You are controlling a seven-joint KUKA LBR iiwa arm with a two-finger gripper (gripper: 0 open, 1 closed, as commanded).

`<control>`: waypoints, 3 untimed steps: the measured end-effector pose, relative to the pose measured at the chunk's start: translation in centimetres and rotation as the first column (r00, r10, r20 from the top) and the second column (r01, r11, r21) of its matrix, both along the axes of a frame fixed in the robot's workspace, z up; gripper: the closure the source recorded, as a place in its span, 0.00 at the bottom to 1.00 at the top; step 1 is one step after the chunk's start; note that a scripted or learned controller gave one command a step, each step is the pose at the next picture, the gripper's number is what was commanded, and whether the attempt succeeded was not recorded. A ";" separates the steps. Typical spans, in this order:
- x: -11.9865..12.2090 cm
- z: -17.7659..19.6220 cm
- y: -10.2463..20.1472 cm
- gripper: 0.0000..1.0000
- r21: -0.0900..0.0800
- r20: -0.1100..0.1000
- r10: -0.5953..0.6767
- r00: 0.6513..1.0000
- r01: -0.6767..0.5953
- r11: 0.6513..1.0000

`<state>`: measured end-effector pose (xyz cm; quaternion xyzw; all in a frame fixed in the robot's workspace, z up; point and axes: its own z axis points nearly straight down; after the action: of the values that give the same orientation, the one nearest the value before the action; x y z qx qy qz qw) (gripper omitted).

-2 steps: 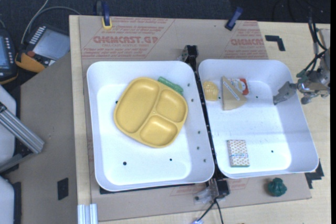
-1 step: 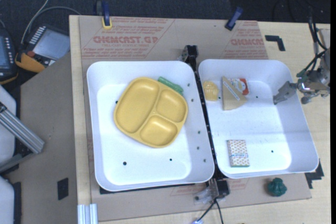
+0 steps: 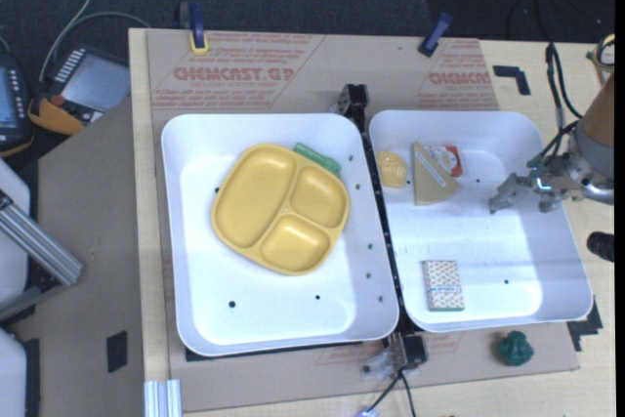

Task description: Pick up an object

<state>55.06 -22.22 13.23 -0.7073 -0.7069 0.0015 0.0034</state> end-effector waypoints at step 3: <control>0.0 0.7 0.5 1.00 -0.006 0.013 0.002 1.000 -0.002 1.000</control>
<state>55.06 -21.73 13.90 -0.7067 -0.7075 -0.0010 -0.0029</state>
